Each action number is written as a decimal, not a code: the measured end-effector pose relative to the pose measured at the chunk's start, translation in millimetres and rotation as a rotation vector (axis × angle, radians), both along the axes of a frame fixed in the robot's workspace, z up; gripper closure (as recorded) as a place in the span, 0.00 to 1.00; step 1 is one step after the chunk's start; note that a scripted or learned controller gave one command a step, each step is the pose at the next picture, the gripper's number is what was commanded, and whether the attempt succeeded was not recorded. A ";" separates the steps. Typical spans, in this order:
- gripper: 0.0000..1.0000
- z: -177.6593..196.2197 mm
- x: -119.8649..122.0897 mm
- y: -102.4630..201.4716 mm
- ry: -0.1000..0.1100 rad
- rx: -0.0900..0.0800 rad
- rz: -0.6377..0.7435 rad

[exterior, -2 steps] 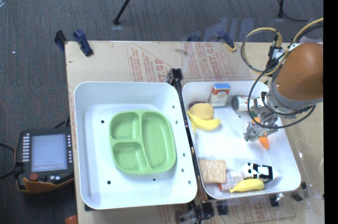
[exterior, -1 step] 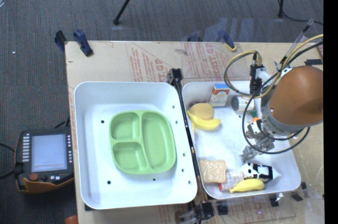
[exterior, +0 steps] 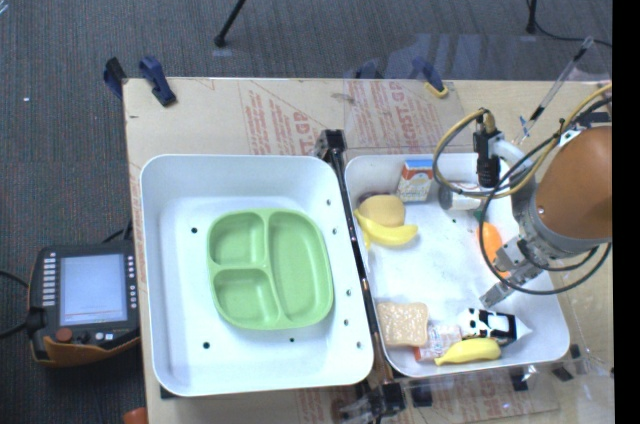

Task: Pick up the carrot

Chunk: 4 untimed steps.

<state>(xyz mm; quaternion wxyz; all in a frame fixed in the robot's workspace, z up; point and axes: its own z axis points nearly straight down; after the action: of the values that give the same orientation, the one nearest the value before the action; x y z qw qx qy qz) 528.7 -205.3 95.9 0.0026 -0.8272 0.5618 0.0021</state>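
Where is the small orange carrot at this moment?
The small orange carrot lies near the right edge of the right white bin, partly hidden by the grey arm's wrist, right of the yellow banana.

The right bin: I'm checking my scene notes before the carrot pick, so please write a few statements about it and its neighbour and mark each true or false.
1. The green divided plate lies in the left bin. True.
2. The carrot lies in the left bin. False: an orange bit of it shows in the right bin, beside the arm.
3. A banana lies near the middle of the right bin. True.
4. The small carton stands at the right bin's near edge. False: it stands at the far edge.
5. The cracker lies on the green plate. False: it lies in the right bin near its front left corner.
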 end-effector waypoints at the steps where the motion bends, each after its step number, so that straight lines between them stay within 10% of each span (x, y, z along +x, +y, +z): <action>1: 1.00 40.0 -13.7 14.3 0.001 0.001 -0.110; 2: 1.00 104.1 -21.9 57.4 -0.003 -0.001 -0.022; 4: 1.00 85.7 -34.7 50.5 0.005 0.000 -0.049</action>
<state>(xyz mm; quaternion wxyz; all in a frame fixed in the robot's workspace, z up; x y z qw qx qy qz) 494.0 -154.8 181.6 0.0016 -0.8133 0.5818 0.0040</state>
